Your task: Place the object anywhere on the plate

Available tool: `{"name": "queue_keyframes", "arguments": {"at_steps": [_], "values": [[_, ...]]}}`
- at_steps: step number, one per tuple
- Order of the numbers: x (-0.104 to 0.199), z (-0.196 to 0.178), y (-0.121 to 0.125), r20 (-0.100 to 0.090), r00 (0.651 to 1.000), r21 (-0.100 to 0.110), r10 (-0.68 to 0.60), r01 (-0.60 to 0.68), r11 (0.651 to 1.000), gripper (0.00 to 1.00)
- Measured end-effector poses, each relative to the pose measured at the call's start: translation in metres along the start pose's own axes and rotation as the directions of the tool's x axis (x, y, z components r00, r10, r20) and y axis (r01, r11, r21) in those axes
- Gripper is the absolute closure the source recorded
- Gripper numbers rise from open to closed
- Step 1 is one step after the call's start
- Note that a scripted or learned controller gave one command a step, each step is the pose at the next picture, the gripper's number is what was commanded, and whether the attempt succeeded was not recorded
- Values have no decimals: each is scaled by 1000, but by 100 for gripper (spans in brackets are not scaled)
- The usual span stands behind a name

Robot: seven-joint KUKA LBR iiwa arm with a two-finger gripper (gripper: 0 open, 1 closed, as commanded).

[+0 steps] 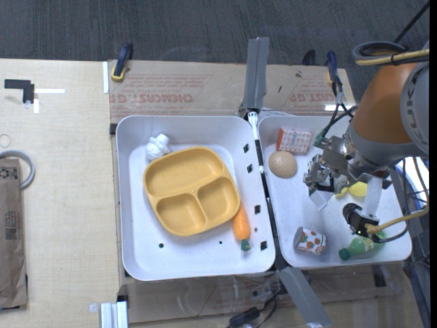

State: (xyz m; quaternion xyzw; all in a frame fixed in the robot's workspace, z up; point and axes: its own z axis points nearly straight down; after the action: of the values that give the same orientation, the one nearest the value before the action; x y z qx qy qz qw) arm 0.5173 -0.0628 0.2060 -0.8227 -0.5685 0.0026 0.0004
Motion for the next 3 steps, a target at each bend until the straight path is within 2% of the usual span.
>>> {"name": "queue_keyframes", "arguments": {"at_steps": [1, 2, 3], "values": [[74, 16, -30, 0, 993, 2, 116, -116, 993, 100], [151, 16, -51, 0, 990, 1, 141, -141, 990, 100], [192, -28, -63, 1, 976, -1, 219, -219, 976, 100]]}}
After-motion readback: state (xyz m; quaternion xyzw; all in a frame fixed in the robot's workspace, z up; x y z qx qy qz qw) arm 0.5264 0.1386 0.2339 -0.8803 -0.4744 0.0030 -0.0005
